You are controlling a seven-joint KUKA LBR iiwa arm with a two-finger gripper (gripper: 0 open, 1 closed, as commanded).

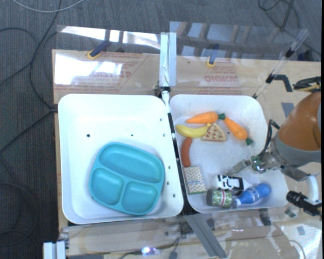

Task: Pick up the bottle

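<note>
Dark grey carpet (97, 9) strewn with cables (35, 7) surrounds the wooden bench (70, 72).

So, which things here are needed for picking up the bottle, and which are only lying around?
Belongs to the job:
- bottle
- gripper

Lying about:
- two carrots
- banana
- sausage
- can
- blue divided plate

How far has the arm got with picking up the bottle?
Done: the arm has reached into the right bin. In hand: the tool sits above and beside the bottle, not around it. Left: the bottle lies on the bin floor beside a can, yet to be grasped and lifted.
</note>
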